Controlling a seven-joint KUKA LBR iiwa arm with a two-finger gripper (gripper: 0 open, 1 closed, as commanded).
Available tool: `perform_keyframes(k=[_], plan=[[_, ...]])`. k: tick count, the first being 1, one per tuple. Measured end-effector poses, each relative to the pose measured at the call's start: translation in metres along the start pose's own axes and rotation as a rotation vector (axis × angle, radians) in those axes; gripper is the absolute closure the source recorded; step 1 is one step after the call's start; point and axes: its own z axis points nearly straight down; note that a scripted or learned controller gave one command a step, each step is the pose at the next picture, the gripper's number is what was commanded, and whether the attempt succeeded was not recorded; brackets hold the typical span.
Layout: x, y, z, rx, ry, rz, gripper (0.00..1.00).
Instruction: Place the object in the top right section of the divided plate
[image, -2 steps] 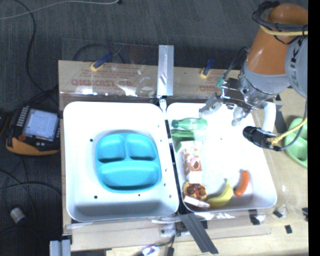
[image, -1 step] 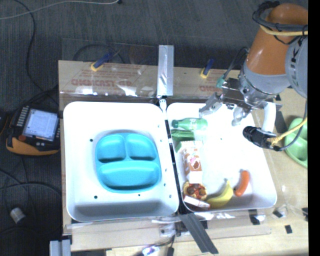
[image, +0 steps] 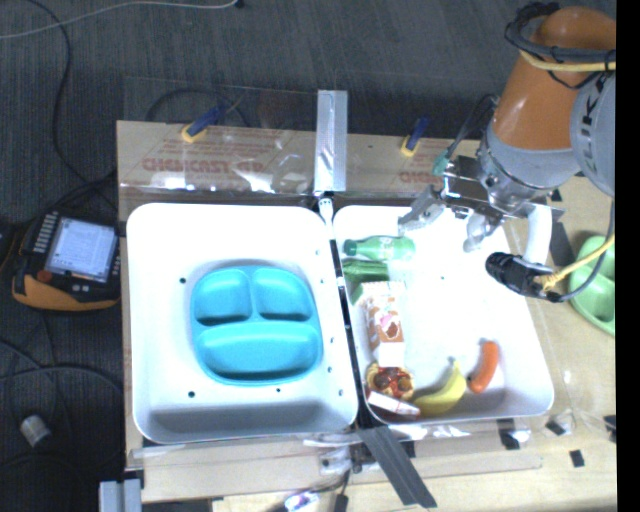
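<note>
The blue divided plate (image: 258, 325) lies in the left bin (image: 160, 300), with two small sections at the top and one large section below. Its top right section (image: 283, 297) holds nothing. In the right bin (image: 520, 330) a green bottle (image: 378, 248) lies at the upper left. Below it are a snack packet (image: 386, 320), a round berry item (image: 390, 381), a banana (image: 445, 392) and an orange-red sausage (image: 484, 367). My gripper (image: 447, 225) hovers over the right bin's upper part, just right of the bottle. It is open, with nothing between its fingers.
A handheld device (image: 75, 255) lies off the bench at the left. A pale green object (image: 600, 285) sits beyond the right bin's right edge. Blue and yellow clamps (image: 200, 123) hold the clear sheet behind the bins.
</note>
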Motion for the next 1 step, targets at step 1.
perform_keyframes(k=[1], plan=[[0.0, 0.0, 0.0, 0.0, 0.0, 0.0, 0.0]])
